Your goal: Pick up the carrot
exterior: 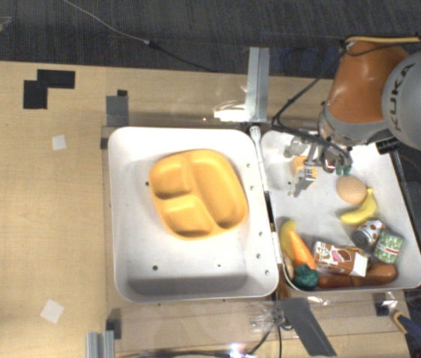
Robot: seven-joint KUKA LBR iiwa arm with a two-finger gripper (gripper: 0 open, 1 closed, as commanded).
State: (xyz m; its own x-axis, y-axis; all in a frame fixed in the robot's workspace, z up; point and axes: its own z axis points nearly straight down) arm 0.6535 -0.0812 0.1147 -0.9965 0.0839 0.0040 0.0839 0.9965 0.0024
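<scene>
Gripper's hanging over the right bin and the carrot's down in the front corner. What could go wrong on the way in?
1. The carrot lies against the right bin's left wall, touching the brown carton and a green item; a finger may hit the wall or grab a neighbour.
2. The gripper hangs well behind the carrot, so a straight descent would probably meet bare bin floor.
3. The egg and banana sit nearby and could get nudged.

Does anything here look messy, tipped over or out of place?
Nothing looks spilled or broken. The yellow sectioned plastic plate sits askew in the left white bin, and the toy food, including the orange carrot, is heaped in the right white bin's near corner.
</scene>
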